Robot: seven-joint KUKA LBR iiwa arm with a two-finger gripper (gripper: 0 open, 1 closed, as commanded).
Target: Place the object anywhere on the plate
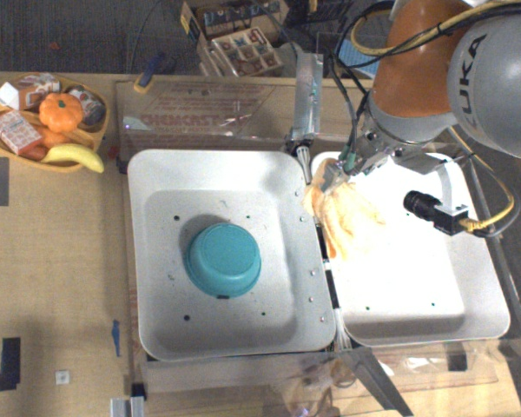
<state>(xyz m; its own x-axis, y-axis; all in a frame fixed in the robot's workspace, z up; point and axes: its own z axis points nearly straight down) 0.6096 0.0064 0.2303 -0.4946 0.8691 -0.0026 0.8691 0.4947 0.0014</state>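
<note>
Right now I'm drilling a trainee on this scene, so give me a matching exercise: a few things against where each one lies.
Things:
1. teal plate
2. pale orange object
3. banana
4. gripper

Places:
A. far left edge of the right bin
B. over the right bin's far left corner
C. middle of the left bin
D. basket on the bench

Pairs: 1-C, 2-A, 3-D, 4-B

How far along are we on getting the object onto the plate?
Early stage, nothing delivered yet. The teal plate sits in the left bin with nothing on it. The gripper is low at the upper left corner of the right bin, right at the pale orange object, which is overexposed, so a grasp can't be confirmed. Still left: secure the object, carry it across the divider, and set it on the plate.
</note>
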